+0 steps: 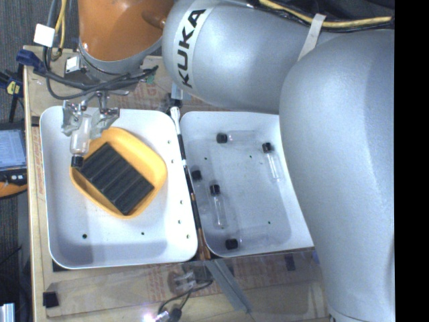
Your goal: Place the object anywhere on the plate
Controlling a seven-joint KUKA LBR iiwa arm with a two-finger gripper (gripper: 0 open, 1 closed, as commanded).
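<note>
I see the wooden bench [100, 290] carrying two white bins; left bin [60, 243] beside right bin [285, 230], rims touching mid-bench.

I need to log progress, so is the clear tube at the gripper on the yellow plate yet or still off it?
Partly on it. The clear tube lies at the gripper, its dark lower end over the yellow plate's upper-left edge. Whether it rests there, cannot tell.

White bins [175, 245]: 2
Yellow plate [119, 172] with black ridged centre: 1
Clear black-capped vials [217, 205]: 3, plus 1 at pincer [80, 141]
</note>
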